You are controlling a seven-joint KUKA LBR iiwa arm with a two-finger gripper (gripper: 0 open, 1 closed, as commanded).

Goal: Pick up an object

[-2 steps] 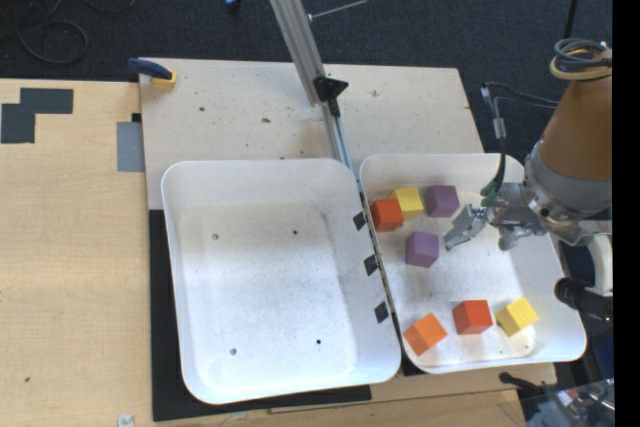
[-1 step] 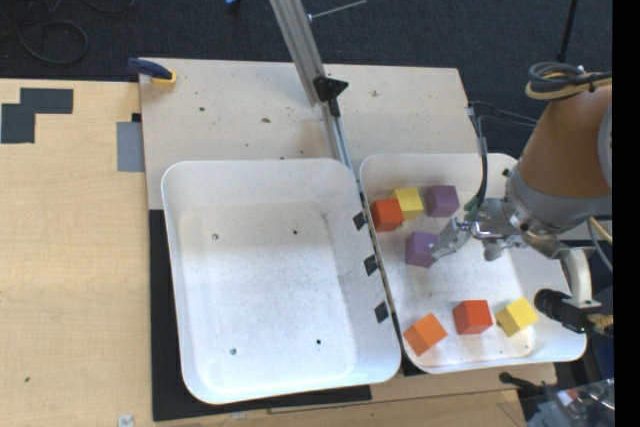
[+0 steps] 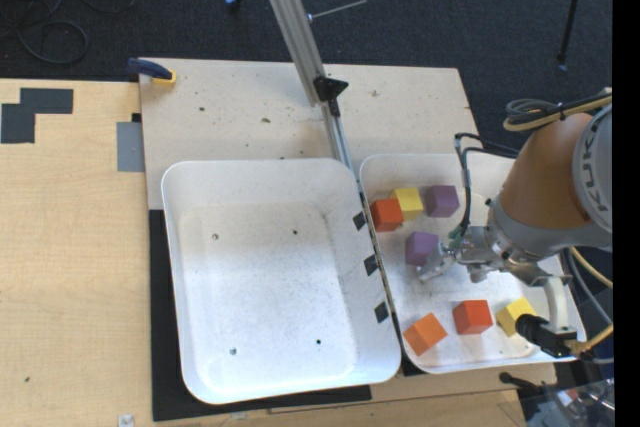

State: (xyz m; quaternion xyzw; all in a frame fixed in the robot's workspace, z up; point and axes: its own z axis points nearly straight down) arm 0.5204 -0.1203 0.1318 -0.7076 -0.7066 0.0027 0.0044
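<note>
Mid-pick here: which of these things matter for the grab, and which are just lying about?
For the job: gripper; purple block beside it; other blocks in the right bin: red, yellow, purple, orange, red, yellow.

Lying about: left bin, blue clamp, metal post.

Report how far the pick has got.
Done: the arm has reached into the right bin and the hand is low beside the lower purple block. In hand: nothing that the view shows; that block lies on the bin floor. Left: close on a block and lift it. The other blocks, red, yellow, purple, orange, red and yellow, lie untouched.
</note>
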